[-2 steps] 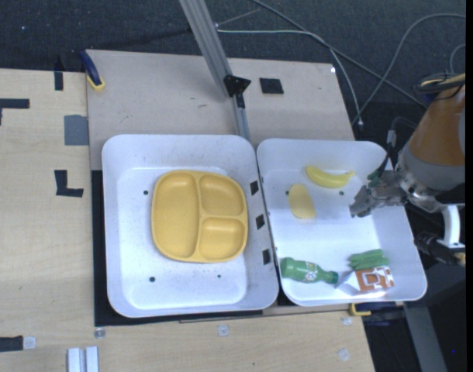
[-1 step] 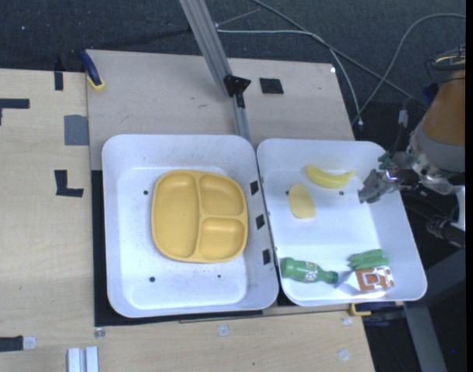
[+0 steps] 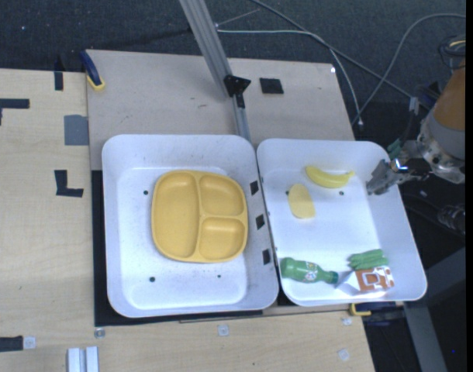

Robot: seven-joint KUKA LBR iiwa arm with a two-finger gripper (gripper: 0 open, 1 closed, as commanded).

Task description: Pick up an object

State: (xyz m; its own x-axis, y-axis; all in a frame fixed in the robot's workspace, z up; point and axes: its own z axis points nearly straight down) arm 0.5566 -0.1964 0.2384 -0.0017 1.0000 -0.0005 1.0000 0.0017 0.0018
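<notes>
Standing at the bench, I find two white bins side by side; the left bin (image 3: pixel 120 208) holds a yellow divided plate (image 3: pixel 199 215), lying flat near its middle; the right bin (image 3: pixel 399 231) holds the loose items. Gripper (image 3: pixel 380 178) sits at the right bin's far right rim, near the upper corner, carried by the grey arm (image 3: pixel 442 142) entering from the right; whether it is parted or closed cannot be told at this size, and nothing is seen held in it.

Nearest candidate: the banana (image 3: pixel 328 177), lying just to the left of the gripper in the upper part of the right bin; its long axis runs roughly left to right, in line with the approach from the rim. A pale yellow block (image 3: pixel 302 201) lies below and left of the banana, near but apart from it. Along the lower edge lie a green bottle (image 3: pixel 306 270), its axis also left to right, a green item (image 3: pixel 367 259) and an orange-and-white packet (image 3: pixel 373 279); these are well apart from the gripper.

Judgement: no pick yet made; the banana is the shortest reach, leftward and down into the bin; a grasp across its narrow width would suit, since the curved body may roll.
</notes>
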